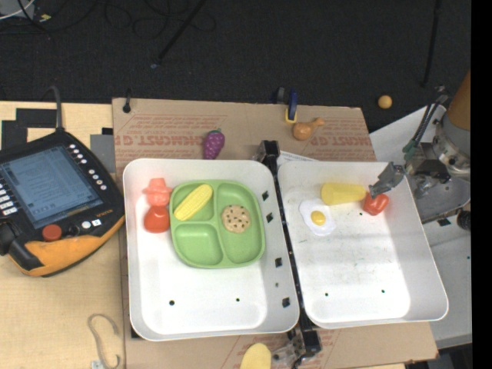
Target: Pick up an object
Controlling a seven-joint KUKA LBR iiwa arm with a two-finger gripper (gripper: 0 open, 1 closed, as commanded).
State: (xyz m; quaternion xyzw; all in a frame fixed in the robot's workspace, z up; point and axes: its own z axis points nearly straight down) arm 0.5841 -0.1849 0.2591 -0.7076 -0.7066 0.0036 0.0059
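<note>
In the right bin (384, 283), a small red toy (376, 204) lies near the far right wall. Left of it are a yellow block (342, 194) and a fried-egg toy (317, 217). My gripper (386, 181) reaches in from the right, and its tip sits just above and touching or nearly touching the red toy. The left bin (200, 298) holds a green divided plate (207, 248) with a corn cob (191, 201) and a cookie (236, 219). A red-orange figure (157, 204) stands beside the plate.
A teach pendant (54, 198) lies on the bench to the left. Behind the bins, a purple grape toy (214, 143) and an orange-brown toy (306, 129) rest on cardboard. A yellow toy (256, 356) sits at the front edge.
</note>
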